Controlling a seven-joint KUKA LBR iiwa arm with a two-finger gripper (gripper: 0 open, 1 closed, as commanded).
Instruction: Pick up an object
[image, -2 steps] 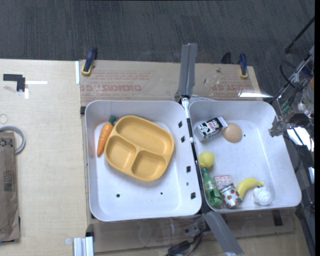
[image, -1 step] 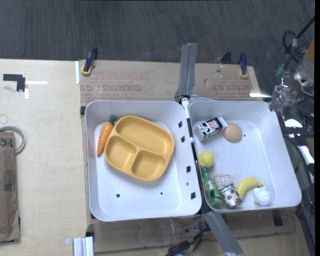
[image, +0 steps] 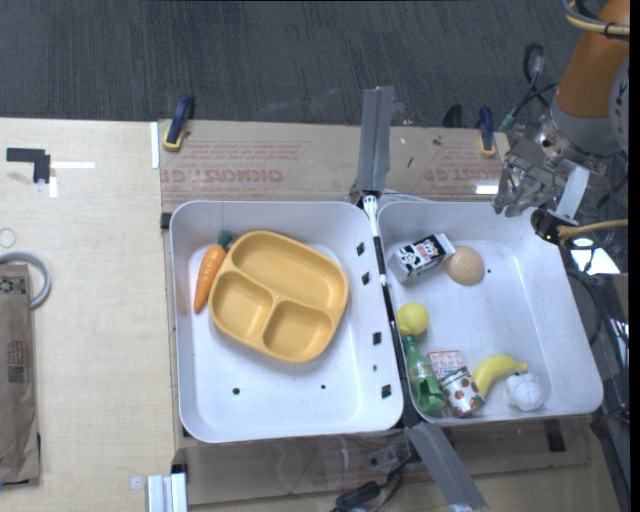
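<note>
**Hovering Over the Right Bin's Far Corner, Carrying Nothing**

Lying nearest the camera, along the near wall of the right bin (image: 560, 300): a green bottle (image: 420, 375), a small printed can (image: 462, 392), a banana (image: 496, 370) and a white ball (image: 526, 392), all crowded together, the can touching the bottle and the banana. Sitting just beyond, by the divider: a yellow lemon (image: 413, 319). Resting further back, side by side: a black-and-white milk carton (image: 420, 255) and a tan round ball (image: 465, 266).

Hanging above the far right corner of that bin: the gripper (image: 512, 200), fingers pointing down, set only a narrow way apart, gripping nothing. Keeping well apart from every object below, the tan ball being closest.

Occupying the left bin (image: 200, 390): a yellow divided plate (image: 275, 295), tilted diagonally, with an orange carrot (image: 208, 277) lying just beside its left edge, green top pointing away from the camera.

Lying behind both bins: a cardboard sheet (image: 270, 165), held by blue clamps.
</note>
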